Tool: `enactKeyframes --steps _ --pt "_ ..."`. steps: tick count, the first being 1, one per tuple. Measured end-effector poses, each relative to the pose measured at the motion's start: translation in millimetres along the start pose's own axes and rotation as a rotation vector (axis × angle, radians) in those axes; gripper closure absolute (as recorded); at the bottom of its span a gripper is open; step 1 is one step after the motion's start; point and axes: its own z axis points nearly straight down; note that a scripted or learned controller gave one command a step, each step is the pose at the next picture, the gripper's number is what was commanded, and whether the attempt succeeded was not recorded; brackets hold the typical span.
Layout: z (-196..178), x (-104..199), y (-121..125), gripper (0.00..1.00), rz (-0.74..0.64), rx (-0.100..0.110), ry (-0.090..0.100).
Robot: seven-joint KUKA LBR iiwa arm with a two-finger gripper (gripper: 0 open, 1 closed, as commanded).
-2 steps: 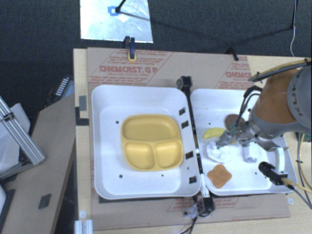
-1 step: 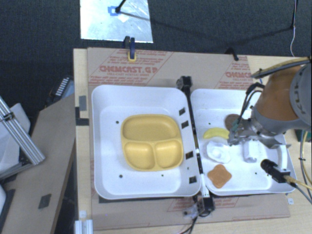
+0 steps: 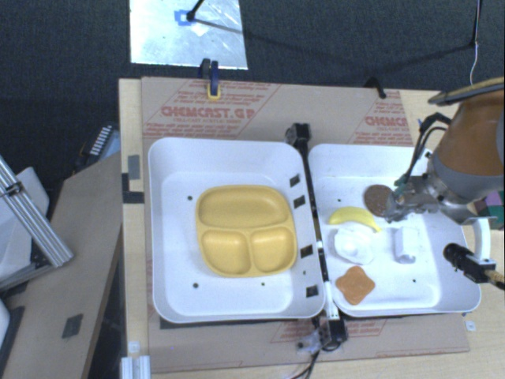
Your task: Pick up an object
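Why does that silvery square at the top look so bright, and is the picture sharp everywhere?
In the camera view, the metal sheet on the dark floor throws back glare in washed-out streaks. The white bins are lit evenly, with soft shadows along their walls. The yellow tray looks crisp, while the gripper is a little blurry, and small items like the banana lack fine detail.

Left bin [image 3: 170,212] has the divided tray [image 3: 241,229] in it. Right bin [image 3: 442,290]: my gripper [image 3: 400,200] sits over the round disc [image 3: 379,200], banana [image 3: 354,218] just left, cookie [image 3: 355,284] nearest the front.
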Motion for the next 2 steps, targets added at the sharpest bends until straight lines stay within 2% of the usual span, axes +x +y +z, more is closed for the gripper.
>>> enactKeyframes --steps 1,2 --pt "-54 0 2 1.00 -0.001 -0.003 0.000" --pt "-42 51 -1 1.00 -0.005 0.002 0.002"
